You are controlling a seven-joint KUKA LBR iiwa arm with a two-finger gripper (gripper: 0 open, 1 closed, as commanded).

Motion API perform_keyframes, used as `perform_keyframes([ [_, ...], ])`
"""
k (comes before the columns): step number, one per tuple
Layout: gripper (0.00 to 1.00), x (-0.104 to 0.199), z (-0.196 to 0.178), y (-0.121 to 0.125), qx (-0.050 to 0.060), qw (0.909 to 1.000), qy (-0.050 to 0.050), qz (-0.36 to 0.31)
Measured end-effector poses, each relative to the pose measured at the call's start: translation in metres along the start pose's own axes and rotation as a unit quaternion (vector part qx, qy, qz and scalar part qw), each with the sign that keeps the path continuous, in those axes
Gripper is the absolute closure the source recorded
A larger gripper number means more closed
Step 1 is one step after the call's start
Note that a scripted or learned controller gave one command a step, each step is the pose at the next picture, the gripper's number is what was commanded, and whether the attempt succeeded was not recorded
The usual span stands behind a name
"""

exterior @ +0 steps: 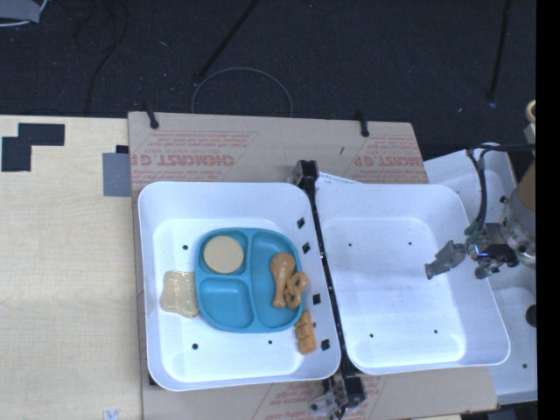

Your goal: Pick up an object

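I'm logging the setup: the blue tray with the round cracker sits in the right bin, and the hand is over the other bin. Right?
Not quite. The camera view shows the blue tray with the round cracker in the left bin; the hand is over the right bin.

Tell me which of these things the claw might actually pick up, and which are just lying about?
Could be picked up:
tan disc
pretzel-like piece
pale slab
small brown piece

Just there:
blue tray
left bin
right bin
cardboard sheet
cables

The claw hovers over the right bin.
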State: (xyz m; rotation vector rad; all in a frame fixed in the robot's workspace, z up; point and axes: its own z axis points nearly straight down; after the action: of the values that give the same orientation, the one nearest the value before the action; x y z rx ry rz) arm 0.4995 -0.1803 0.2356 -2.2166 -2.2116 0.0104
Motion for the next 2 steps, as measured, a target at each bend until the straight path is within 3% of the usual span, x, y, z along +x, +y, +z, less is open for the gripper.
perform_keyframes([
  [1,0.0,0.0,-0.005,0.002,-0.005,1.0,-0.001,-0.001],
  [2,0.0,-0.006,0.049,-0.007,-0.002,1.0,0.0,-0.001],
])
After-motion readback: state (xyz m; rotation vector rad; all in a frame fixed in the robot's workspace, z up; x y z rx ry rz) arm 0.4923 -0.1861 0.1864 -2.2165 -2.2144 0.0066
